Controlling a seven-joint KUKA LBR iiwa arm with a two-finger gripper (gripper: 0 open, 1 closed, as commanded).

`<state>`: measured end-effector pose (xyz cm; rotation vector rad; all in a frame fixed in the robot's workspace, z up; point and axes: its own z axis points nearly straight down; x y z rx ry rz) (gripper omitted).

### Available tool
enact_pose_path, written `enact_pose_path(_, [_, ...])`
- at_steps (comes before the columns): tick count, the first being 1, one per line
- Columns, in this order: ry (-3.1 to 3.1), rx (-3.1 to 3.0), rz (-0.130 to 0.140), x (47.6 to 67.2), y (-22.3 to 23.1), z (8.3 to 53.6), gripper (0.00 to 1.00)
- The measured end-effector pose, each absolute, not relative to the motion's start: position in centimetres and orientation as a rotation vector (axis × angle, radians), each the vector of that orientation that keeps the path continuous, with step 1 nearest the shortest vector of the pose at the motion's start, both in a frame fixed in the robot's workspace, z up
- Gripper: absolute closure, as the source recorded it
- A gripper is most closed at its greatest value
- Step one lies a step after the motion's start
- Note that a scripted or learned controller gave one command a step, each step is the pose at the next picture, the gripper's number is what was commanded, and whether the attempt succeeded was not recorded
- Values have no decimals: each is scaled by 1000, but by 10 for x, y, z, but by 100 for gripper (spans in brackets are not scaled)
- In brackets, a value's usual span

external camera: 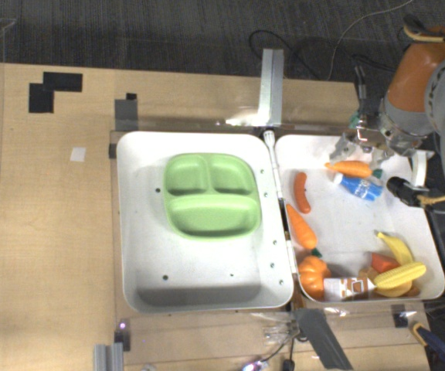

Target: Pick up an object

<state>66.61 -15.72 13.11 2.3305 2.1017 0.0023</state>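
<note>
My gripper [361, 147] hangs over the far part of the right bin [431, 230]. Directly beneath it lies a small orange carrot [350, 168], crosswise and touching or nearly touching the gripper. A blue-and-white bottle [361, 187] sits just in front of that carrot. Whether the carrot is gripped cannot be made out from this angle.
The right bin also holds a red sausage [303, 192], a larger carrot [301, 227], a small pumpkin [313, 273], a brown-and-white packet [350, 288], two bananas [399, 263] and a red piece [382, 262]. A green divided plate [209, 194] lies in the left bin [141, 277].
</note>
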Motion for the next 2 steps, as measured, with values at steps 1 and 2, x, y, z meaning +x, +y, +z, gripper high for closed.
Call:
enact_pose_path(1, [2330, 2086, 19, 675, -186, 97, 0])
enact_pose_path(2, [2331, 2071, 24, 678, -184, 113, 100])
